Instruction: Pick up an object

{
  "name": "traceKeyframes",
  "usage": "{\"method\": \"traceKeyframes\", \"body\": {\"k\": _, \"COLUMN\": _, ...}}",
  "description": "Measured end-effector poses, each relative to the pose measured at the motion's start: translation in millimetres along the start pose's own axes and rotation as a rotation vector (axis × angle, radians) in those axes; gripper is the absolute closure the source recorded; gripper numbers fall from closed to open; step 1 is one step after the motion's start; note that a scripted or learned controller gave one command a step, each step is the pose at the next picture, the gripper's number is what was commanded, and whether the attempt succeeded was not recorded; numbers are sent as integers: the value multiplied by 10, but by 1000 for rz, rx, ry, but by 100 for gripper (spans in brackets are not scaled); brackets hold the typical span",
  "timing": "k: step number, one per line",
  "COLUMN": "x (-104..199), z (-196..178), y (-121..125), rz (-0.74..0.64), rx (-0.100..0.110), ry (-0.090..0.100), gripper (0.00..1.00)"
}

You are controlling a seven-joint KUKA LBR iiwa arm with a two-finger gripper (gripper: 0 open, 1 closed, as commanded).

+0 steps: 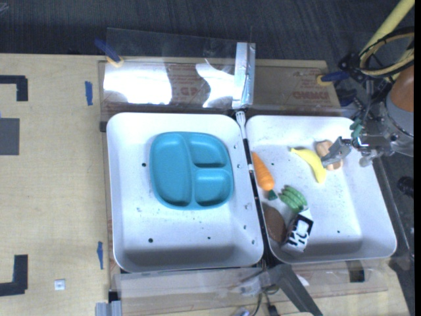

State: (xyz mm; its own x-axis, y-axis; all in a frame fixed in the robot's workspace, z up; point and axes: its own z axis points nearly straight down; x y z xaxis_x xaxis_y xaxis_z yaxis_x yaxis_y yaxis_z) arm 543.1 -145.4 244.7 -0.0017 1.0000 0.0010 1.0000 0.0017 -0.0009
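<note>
The right bin (368, 236) holds several small things. A yellow banana (312, 161) lies near its middle back, and an orange carrot (262, 171) lies along its left wall. A small tan and pink piece (324, 151) sits just right of the banana. My gripper (339, 150) reaches in over the bin's right rim, low and right against that tan piece. The view does not show anything held in it. A green vegetable (293, 197), a brown object (274, 224) and a black and white item (299, 232) lie toward the bin's front left.
The left bin (125, 196) holds a blue divided plate (192, 169). A clear plastic sheet and a metal bracket (242, 76) stand behind the bins. Yellow and black cables (388, 31) hang at the upper right beside the arm.
</note>
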Motion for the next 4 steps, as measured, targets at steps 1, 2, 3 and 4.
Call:
{"method": "traceKeyframes", "body": {"k": 1, "x": -376, "z": 1366, "y": 394, "rz": -76, "rx": 10, "ry": 2, "gripper": 0}}
{"method": "traceKeyframes", "body": {"k": 2, "x": -503, "z": 1524, "y": 933, "rz": 10, "rx": -15, "ry": -6, "gripper": 0}}
{"method": "traceKeyframes", "body": {"k": 3, "x": -511, "z": 1397, "y": 945, "rz": 9, "rx": -20, "ry": -8, "gripper": 100}}
{"method": "traceKeyframes", "body": {"k": 4, "x": 487, "z": 44, "y": 680, "rz": 58, "rx": -14, "ry": 0, "gripper": 100}}
